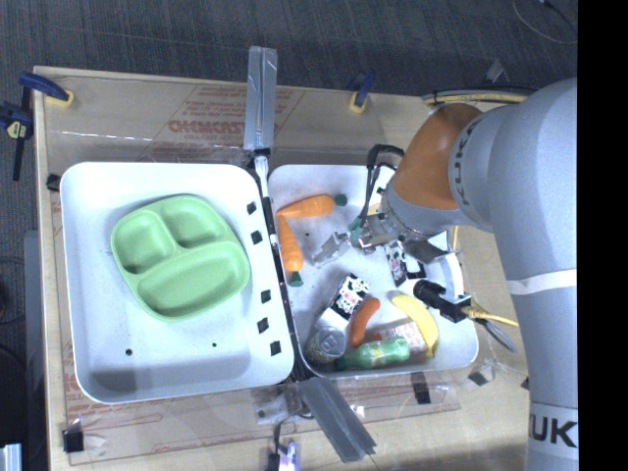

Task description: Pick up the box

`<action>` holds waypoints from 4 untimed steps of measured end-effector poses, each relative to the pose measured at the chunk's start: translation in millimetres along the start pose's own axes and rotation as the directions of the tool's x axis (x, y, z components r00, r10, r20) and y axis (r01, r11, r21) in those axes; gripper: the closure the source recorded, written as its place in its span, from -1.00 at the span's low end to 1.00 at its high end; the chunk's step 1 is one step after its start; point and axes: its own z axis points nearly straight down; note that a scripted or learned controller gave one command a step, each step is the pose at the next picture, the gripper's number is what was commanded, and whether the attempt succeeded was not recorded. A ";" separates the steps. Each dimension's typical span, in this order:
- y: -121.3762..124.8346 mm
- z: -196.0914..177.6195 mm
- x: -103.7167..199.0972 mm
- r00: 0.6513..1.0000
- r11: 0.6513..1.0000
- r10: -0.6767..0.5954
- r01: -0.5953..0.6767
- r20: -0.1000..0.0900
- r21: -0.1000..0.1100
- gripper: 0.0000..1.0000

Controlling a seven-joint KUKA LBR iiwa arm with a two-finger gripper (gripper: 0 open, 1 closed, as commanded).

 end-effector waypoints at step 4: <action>-79.7 -31.9 -1.3 0.998 0.998 0.069 -0.069 0.001 -0.011 1.00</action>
